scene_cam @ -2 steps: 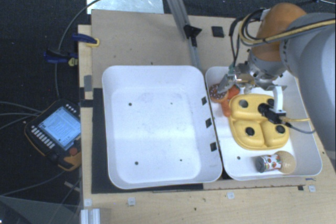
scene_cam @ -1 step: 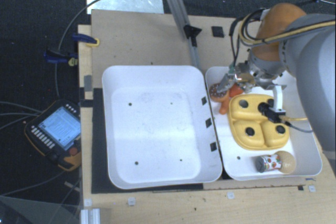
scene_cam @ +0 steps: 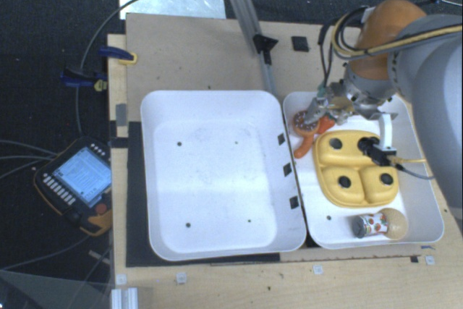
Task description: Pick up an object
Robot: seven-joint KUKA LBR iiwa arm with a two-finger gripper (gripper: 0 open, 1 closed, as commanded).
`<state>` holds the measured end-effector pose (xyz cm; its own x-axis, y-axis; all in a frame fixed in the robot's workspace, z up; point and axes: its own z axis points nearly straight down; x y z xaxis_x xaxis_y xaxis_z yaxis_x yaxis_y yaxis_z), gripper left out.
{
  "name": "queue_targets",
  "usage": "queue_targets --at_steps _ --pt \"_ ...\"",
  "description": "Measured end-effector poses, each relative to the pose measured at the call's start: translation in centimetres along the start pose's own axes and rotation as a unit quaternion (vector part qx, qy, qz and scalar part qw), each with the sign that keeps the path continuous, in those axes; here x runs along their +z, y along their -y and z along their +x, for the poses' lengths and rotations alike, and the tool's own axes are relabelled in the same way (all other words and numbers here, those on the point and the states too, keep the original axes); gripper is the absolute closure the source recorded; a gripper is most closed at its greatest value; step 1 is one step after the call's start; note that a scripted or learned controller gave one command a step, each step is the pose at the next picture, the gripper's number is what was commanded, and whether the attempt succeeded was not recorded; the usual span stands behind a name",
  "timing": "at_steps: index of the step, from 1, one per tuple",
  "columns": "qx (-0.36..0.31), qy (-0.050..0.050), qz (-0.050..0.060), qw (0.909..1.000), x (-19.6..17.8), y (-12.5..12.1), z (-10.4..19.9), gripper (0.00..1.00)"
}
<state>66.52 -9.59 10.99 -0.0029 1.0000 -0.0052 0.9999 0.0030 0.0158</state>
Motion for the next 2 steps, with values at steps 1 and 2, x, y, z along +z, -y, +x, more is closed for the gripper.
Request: queue_targets --at_steps 1,2 --pt "0.000 -0.002 0.005 1.0000 -4.4 -0.2 0.0 1.00" --pt "-0.001 -0.002 0.004 1.0000 -8.9 -0.3 0.0 1.00"
